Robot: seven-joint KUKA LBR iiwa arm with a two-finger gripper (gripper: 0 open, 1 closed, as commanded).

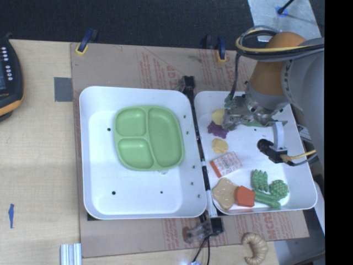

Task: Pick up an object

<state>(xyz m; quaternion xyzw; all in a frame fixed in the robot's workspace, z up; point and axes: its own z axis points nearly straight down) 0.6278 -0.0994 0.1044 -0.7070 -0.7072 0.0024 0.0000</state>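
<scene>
My gripper [233,118] is low over the back left part of the right bin [300,164], under the grey arm with its orange band [268,79]. Just left of it lie a pale yellow round piece [218,115] and a purple piece [216,129], both touching or nearly touching the gripper. Further forward in the same bin are a small yellow piece [220,145], a red and white packet [226,163], a tan bread slice [223,192], a red block [245,196] and green vegetables [268,185].
The left bin [91,148] holds a green divided plate [149,137]. A black cable fitting [270,149] hangs over the right bin. A tan croissant [255,246] lies on the bench in front of the bins, and a pendant [8,76] sits at the far left.
</scene>
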